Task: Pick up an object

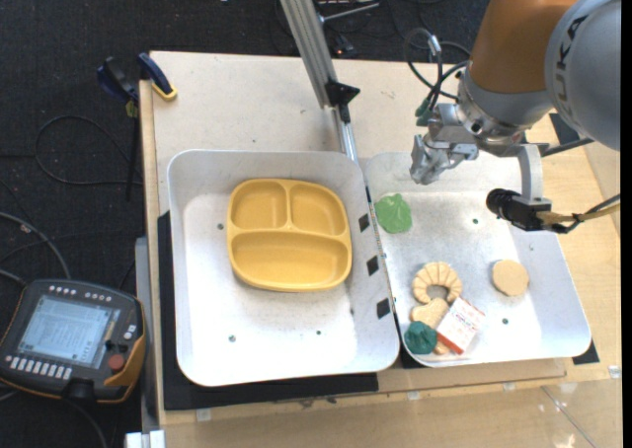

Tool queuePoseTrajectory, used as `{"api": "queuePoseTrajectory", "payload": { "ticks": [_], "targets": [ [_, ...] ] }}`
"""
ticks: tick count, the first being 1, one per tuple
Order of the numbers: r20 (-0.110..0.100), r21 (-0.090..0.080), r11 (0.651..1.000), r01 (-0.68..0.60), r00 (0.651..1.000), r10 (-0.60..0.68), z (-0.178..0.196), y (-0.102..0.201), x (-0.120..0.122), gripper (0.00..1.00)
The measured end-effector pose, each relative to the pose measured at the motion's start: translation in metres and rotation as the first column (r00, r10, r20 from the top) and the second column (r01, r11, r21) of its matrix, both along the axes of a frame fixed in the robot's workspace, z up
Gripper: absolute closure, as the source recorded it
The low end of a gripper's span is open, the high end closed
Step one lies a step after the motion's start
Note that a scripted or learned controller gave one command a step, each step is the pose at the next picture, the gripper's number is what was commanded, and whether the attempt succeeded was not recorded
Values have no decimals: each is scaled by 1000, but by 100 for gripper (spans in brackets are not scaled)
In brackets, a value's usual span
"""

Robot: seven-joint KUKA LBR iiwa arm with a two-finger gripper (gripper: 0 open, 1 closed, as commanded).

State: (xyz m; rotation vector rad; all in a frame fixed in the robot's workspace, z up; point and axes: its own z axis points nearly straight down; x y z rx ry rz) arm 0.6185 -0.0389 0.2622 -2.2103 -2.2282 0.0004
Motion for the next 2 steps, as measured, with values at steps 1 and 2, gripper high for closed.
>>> {"api": "queuePoseTrajectory", "payload": {
  "ticks": [1,2],
  "targets": [
    [0,0,1000,-1,1000,1,-9,61,-5,100],
    [2,0,1000,-1,1000,1,-6,117,-13,100]
  ]
}}
